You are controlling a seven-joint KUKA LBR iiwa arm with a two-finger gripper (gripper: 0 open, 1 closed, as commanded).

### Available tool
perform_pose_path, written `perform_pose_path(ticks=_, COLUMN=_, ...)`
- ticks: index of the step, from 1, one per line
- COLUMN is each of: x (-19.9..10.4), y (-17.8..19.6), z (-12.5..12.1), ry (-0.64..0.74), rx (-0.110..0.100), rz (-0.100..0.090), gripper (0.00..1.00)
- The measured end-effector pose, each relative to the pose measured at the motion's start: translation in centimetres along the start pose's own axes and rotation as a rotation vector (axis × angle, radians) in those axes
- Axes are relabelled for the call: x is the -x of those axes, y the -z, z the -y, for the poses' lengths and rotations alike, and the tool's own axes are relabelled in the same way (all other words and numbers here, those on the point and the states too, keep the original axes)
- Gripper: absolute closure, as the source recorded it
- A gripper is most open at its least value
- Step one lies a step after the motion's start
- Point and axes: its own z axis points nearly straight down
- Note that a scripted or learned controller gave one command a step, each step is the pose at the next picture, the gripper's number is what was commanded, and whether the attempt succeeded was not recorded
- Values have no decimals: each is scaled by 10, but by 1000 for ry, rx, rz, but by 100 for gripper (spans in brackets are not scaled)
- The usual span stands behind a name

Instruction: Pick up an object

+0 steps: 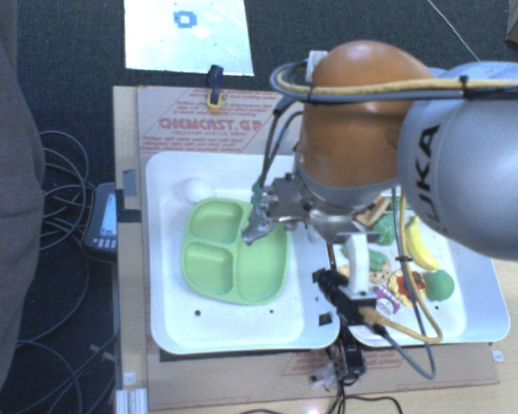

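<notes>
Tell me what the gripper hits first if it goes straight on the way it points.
Most likely the green divided tray in the left bin: the gripper points down over its right side. Its height above the tray is unclear from this slant.

Bright, even light, slight overall blur, washed-out glare on white sheet [187,22].

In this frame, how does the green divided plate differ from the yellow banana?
The green divided plate is broad, flat and lies in the left bin; the yellow banana is slim, curved and lies in the right bin. The plate shows almost whole, while the arm covers the banana's upper end. Both rest inside white bins.
</notes>
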Motion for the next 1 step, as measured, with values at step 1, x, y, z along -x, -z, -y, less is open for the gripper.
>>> perform_pose_path(ticks=1, x=57, y=-70, z=-19, ry=-12, rx=5, rz=1, gripper=0)
